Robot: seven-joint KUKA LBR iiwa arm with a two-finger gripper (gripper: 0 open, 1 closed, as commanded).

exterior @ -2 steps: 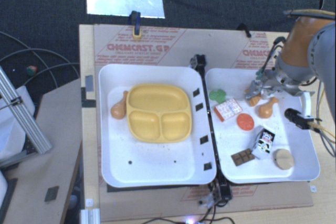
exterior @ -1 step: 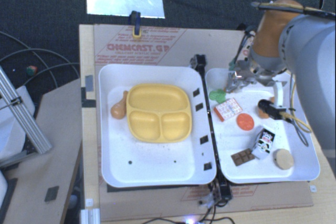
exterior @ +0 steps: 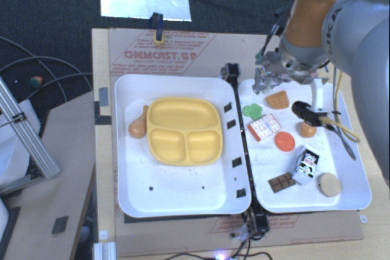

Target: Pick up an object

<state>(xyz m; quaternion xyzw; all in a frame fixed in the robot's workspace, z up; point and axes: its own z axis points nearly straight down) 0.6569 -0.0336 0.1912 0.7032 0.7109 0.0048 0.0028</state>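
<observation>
Fingers (exterior: 263,83) low at back of right bin (exterior: 359,192); can't tell open/closed, nothing seen held. Waffle (exterior: 277,100) just beside, green leaf (exterior: 251,111) just below, card (exterior: 264,127) near. Pick not done; grasp + lift left.

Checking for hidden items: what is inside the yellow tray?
The yellow tray in the left bin shows three bare compartments. Whatever lies beneath it is covered.
</observation>
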